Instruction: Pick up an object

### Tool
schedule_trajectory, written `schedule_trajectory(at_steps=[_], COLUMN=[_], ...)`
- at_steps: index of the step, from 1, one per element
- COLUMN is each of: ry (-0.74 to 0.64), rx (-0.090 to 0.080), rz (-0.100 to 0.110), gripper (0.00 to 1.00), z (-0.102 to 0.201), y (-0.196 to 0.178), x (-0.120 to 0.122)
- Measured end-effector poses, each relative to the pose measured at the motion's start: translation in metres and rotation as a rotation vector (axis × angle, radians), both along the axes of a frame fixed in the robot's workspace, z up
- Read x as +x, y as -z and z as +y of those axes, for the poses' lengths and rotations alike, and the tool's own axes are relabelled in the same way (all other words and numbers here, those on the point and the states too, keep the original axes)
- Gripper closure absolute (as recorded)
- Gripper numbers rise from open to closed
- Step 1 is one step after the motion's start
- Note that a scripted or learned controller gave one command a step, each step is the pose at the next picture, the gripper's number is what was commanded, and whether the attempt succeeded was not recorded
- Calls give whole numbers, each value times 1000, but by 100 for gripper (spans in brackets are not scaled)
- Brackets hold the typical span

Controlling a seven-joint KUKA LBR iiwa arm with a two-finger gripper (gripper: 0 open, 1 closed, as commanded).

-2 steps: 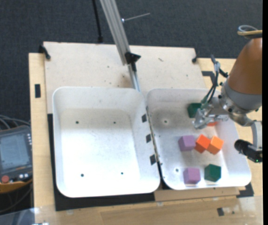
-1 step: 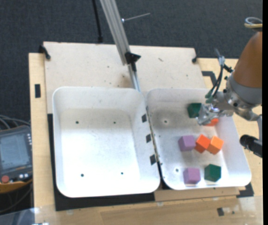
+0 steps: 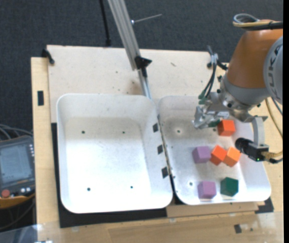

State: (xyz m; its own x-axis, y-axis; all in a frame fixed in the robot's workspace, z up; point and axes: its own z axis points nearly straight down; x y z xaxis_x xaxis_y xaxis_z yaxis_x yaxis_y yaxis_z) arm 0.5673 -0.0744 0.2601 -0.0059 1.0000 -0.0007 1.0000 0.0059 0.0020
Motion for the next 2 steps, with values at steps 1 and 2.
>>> schedule_trajectory(at_steps=[1, 2], ry=[0, -1], rx=[0, 1], rz=[-1, -1], gripper=[100, 100], z=[44, 92], y=[-4, -8], x=[30, 52])
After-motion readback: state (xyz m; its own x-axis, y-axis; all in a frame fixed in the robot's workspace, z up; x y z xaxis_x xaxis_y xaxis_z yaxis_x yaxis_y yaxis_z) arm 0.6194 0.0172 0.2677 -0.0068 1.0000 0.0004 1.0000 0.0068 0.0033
